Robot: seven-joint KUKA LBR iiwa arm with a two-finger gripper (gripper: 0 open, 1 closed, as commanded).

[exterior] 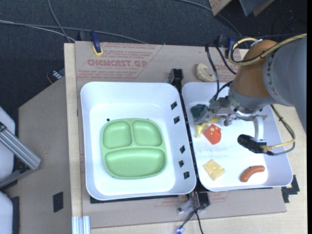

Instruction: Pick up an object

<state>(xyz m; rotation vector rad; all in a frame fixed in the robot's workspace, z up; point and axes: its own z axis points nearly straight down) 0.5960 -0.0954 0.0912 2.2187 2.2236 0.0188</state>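
Overhead, tool point(213, 112) near right bin point(278, 172) left wall, above red piece point(212, 134), grip state unclear, bin's right half roomy.

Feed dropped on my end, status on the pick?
Tool low in right bin, over the red piece. Cheese wedge, sausage untouched nearby. Green tray in left bin.

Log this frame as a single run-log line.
arm: over right bin | gripper: low near red object, no grasp seen | loose: cheese wedge, sausage | left bin: green tray
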